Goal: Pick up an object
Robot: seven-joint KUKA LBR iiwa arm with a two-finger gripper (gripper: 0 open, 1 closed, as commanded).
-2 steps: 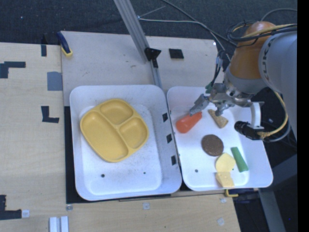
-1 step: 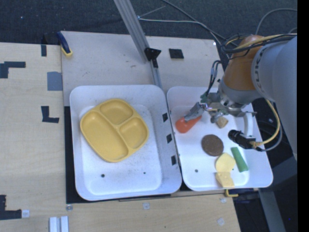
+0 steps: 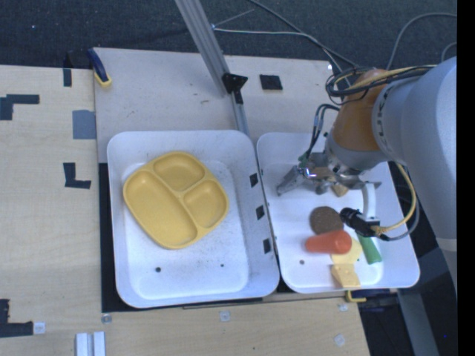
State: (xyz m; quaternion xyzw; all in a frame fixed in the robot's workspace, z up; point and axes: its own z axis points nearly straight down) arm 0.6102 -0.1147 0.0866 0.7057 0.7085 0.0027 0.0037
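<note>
1. The gripper (image 3: 326, 180) is over the far half of the right bin (image 3: 291, 225). I read its jaws as spread, one prong pointing left and one right, with nothing visibly pinched between them.
2. Candidate objects lie clustered in the near half of the same bin, just near of the gripper: a brown disc (image 3: 323, 217), a red cylinder (image 3: 329, 242) touching its near edge, a green piece (image 3: 370, 250) to the right, and a yellow block (image 3: 345, 274) nearest the rim.
3. The cluster is tight; I see each piece bordered by a neighbour.
4. The left bin (image 3: 119, 150) holds a yellow divided plate (image 3: 175, 197), well apart from the gripper.
5. A metal pole (image 3: 199, 27) slants down at the far side between the bins.
</note>
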